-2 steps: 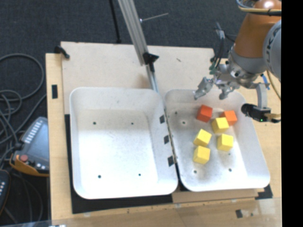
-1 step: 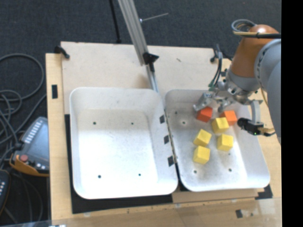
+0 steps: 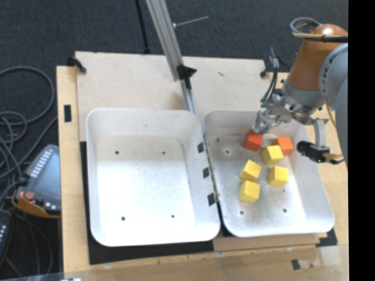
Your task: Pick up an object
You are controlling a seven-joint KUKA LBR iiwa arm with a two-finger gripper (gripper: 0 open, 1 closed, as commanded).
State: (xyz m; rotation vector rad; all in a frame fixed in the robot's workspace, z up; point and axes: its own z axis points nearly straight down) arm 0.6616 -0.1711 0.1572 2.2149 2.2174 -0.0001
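Dark carpet around the desk (image 3: 129, 78); my end effector (image 3: 262, 126) sits right above the red cube (image 3: 253, 140), grip state unclear. Next: close and lift, I reckon.

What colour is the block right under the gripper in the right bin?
Orange-red, seen in the camera view: the block sits just below the gripper.

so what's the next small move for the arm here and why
Probably a short drop straight down onto the red-orange block. The gripper sits right above that block's upper right edge in the right bin, and nothing visibly sits in its grasp yet. The four yellow blocks and the other orange block lie farther off.
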